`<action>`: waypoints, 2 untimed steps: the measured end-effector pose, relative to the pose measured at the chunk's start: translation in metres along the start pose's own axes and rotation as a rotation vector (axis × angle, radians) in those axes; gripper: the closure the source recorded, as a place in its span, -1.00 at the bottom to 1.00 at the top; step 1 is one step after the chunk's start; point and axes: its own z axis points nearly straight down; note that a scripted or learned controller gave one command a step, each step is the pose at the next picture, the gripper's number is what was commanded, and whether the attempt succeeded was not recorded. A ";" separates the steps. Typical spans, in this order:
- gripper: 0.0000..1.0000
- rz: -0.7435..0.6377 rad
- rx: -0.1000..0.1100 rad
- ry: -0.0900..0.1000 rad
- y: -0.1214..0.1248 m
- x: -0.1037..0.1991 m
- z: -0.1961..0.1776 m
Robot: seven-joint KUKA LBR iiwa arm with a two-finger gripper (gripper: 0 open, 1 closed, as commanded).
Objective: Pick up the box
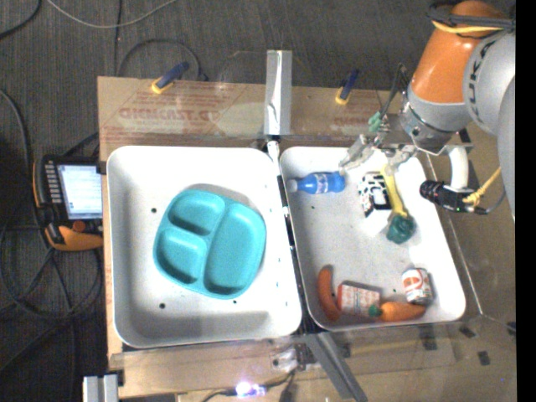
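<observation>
Camera view: gripper (374,151) hangs splayed and empty above the right bin (452,262) (approach step); next, descend onto the box (360,296).

I am seeing faint red lettering printed across the cardboard (180,111) behind the bins, but I am not managing to read it. I am making out print on the box (360,296), the can (416,285) and the black-and-white pack (374,193), all too small to tell. The handheld screen (79,189) at the left is glowing, yet its text is blurring.
</observation>
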 end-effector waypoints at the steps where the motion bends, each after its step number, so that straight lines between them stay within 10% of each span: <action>1: -1.00 -0.316 -0.003 0.001 -0.050 0.004 0.118; 2: -1.00 -0.331 -0.008 -0.005 0.021 0.005 0.123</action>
